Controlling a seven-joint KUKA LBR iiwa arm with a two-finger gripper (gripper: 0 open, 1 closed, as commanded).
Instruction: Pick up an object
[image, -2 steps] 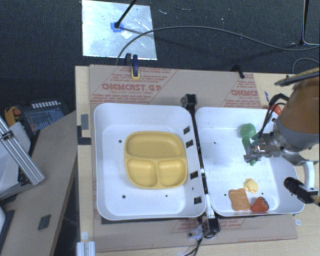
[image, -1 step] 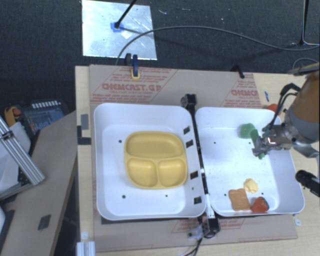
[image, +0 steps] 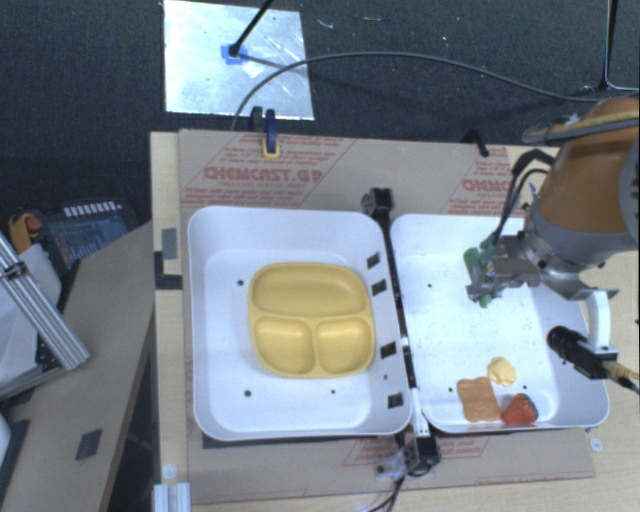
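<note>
My gripper (image: 483, 282) hangs over the middle of the right bin (image: 440, 330), above bare white floor, with the grey and orange arm reaching in from the right. Three small things lie near this bin's front edge: an orange slab (image: 478, 400), a pale yellow lump (image: 502, 372) just behind it, and a red piece (image: 520, 410) at its right. They lie well forward of the gripper, apart from it. Something greenish shows at the gripper's tip; I cannot make out what it is.
A yellow divided plate (image: 305, 318) lies in the middle of the left bin (image: 215, 300). A black ridge (image: 392, 300) with clips separates the two bins. Both bins rest on a cardboard sheet (image: 300, 165).
</note>
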